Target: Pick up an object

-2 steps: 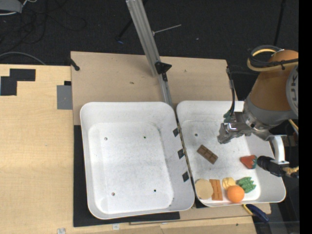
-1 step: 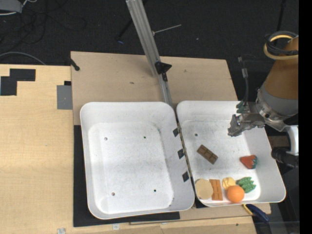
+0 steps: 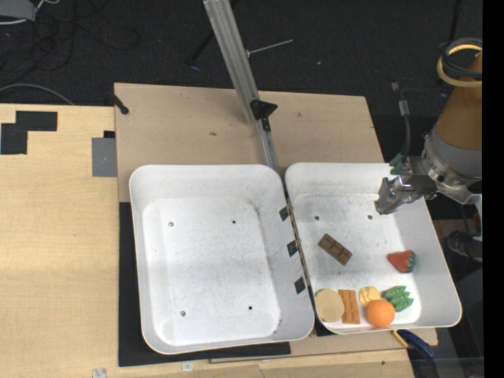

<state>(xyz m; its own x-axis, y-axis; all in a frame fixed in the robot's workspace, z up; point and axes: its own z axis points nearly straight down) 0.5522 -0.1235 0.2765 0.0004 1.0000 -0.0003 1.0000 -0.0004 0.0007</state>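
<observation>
Nearest, a round orange fruit (image 3: 380,313) lies in the right bin (image 3: 441,305); gripper (image 3: 387,201) jaw state unclear.

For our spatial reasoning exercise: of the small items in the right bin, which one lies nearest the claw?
The red piece, alone by the bin's right wall, just below the claw. The brown bar lies a little farther; the orange is farthest.

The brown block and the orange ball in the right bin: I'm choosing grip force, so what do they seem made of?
The brown block looks like hard moulded plastic, matt, with ridged segments like toy chocolate. The orange ball looks like smooth plastic or rubber, uniformly coloured with a slight sheen. Both are probably toy food, but softness cannot be judged from the camera view.
</observation>
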